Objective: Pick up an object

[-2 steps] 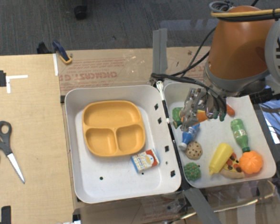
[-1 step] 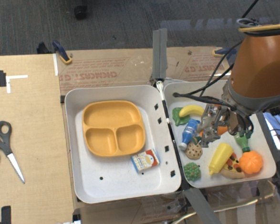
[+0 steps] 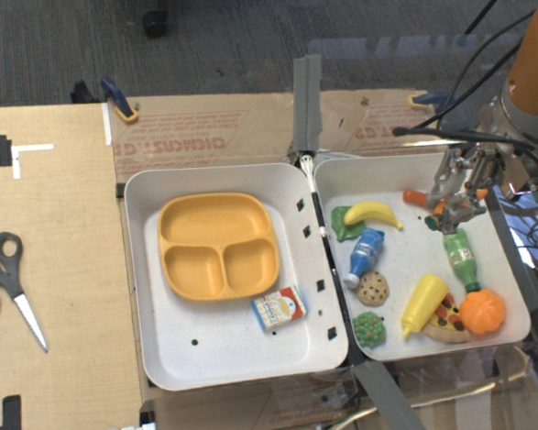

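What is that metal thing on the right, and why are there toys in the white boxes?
That metal thing is a robot arm's gripper, its hand for grabbing. One camera looks down from above the bench. It hangs over the right bin, which holds pretend food: a banana, a blue bottle, a green bottle, a cookie, a yellow bottle, an orange and something green and bumpy. The left bin holds a yellow divided plate and a small carton. Scissors lie on the bench. I can't tell if the gripper holds anything.
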`<action>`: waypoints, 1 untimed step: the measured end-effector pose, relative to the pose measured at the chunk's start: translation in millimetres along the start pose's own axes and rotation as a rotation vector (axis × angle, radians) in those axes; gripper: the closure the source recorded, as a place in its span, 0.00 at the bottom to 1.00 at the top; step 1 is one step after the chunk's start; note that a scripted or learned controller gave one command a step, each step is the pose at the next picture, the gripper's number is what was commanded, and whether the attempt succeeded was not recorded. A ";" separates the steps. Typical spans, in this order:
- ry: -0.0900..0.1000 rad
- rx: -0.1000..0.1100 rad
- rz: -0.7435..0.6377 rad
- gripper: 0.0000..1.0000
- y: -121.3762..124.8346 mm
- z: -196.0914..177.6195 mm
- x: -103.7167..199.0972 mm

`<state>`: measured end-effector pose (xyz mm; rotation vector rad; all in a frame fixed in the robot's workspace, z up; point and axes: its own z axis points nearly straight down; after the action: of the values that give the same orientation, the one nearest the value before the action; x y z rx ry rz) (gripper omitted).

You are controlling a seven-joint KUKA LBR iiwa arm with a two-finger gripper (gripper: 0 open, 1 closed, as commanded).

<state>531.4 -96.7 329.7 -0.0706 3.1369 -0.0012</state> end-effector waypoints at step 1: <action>0.003 -0.002 0.046 1.00 24.6 47.4 -24.5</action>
<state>554.9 -71.1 282.4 0.0009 3.1404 0.0013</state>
